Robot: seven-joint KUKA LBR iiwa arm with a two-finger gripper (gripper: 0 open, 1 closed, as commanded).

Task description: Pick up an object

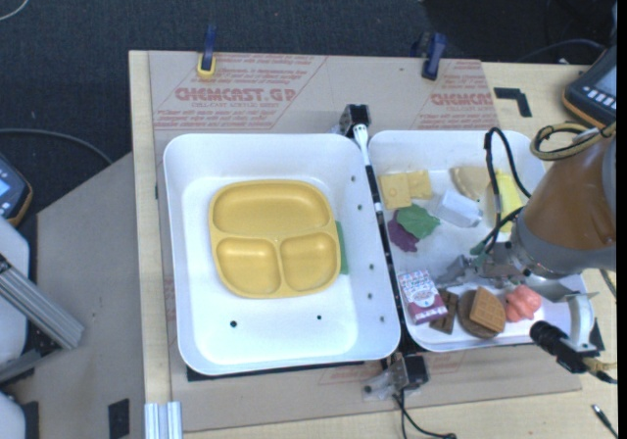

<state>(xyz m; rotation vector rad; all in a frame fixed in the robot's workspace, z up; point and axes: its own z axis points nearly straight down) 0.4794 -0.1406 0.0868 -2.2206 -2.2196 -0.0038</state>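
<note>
Jaws first: from my seat I cannot tell how they stand, since the gripper (487, 270) sits low in the right bin (423, 337) under the arm's grey wrist, and I see only dark metal parts among the toys.

Working left to right, the left bin (265, 344) holds a yellow divided plate (272, 236) with one wide compartment at the back and two smaller ones at the front. A green strip (341, 247) peeks out along the plate's right edge. Both bins rest on the counter (294, 84), which is covered with printed brown paper.

In the right bin, the objects I might pick lie close together. Near the back there is a pale yellow block (404, 187), and below it a green piece (419, 220) beside a purple piece (402, 234). A white piece (457, 207) lies right of the green one. At the front edge sits a small red and white packet (418, 293), then a dark brown piece (444, 315), a tan waffle-like square (483, 310) and a pink-orange piece (522, 303). The gripper is just above and touching close to this front group, but I see nothing clearly between its fingers.
</note>
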